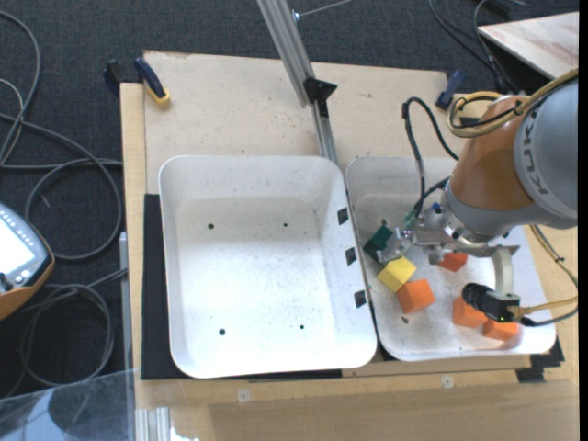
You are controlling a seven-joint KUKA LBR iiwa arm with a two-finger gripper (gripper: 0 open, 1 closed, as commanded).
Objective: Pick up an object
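Note:
My gripper hangs low over the left part of the right bin, reaching in from the right under the grey and orange arm. A dark green block lies right beside it on the left, touching or nearly so. Just below sits a yellow cube, with an orange cube against its lower right. A small red-orange piece peeks out under the wrist. Two more orange blocks rest at the bin's lower right.
The left bin stands beside the right one, sharing a middle wall with black clips. A slanted metal bar rises behind the bins. Black cables loop over the right bin's far edge.

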